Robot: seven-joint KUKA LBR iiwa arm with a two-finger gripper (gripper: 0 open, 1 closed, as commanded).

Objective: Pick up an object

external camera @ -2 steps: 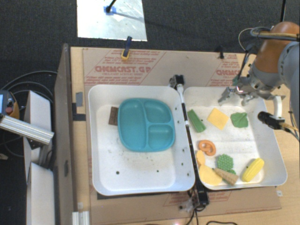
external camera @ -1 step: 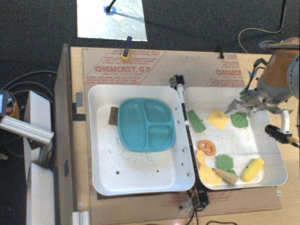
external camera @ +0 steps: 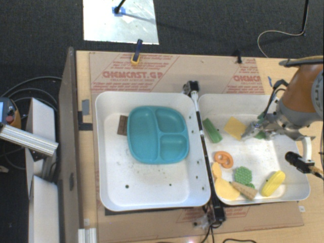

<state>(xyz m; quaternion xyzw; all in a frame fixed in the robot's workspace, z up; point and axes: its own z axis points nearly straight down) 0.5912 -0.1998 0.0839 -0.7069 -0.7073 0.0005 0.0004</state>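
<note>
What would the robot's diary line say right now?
gripper: low in right bin | beside: yellow block | held: nothing seen | teal plate: left bin

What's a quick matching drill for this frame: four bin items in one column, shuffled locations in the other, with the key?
Things:
1. teal divided plate
2. green block
3. orange ring
4. yellow corn

Places:
A. right bin, near its front right corner
B. left bin, middle
C. right bin, by the divider, towards the back
D. right bin, left of centre, above the green knobbly piece

Pairs: 1-B, 2-C, 3-D, 4-A
</note>
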